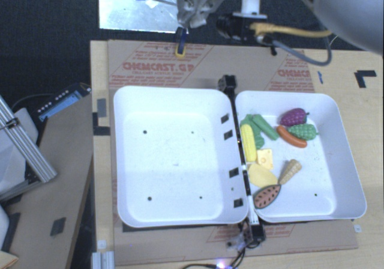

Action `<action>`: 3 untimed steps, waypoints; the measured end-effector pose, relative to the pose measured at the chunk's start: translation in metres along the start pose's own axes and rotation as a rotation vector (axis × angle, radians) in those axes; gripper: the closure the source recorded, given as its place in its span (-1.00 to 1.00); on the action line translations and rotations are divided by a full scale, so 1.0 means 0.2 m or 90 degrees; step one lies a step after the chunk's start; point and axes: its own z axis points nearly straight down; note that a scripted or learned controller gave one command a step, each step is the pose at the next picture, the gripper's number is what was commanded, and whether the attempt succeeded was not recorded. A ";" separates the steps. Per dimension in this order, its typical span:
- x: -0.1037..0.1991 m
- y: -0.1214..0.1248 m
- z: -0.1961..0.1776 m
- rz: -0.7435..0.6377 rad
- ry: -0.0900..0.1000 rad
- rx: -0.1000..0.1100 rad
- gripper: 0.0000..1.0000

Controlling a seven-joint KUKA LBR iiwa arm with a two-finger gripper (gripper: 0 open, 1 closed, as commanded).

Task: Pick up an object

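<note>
Several toy foods lie in the right bin (345, 172), mostly along its left side. A yellow corn cob (248, 142) rests against the divider, with green pea pods (262, 126) beside it. Further right are purple grapes (293, 116), a green knobbly piece (303, 131) and an orange-red sausage (291, 137). Below them sit a small yellow cheese square (264, 158), a pale yellow slice (261, 175), a beige cone (289, 171) and a brown oval piece (267, 196). My gripper (195, 18) hangs high beyond the bins' far edge, above the left bin's back right corner, far from the toys.
The left bin (174, 160) sits beside the right one on a cardboard sheet (156, 66). A small blue and yellow clip (180, 44) stands on the cardboard below the gripper. A yellow cable (288, 30) trails from the wrist. A metal frame (24, 148) stands at the left.
</note>
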 end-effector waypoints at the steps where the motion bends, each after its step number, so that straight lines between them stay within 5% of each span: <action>1: 0.01 -0.37 0.00 -0.003 0.001 0.002 1.00; 2: 0.00 -0.05 0.00 0.002 0.000 -0.002 1.00; 3: 0.00 0.01 0.00 0.001 0.000 -0.001 1.00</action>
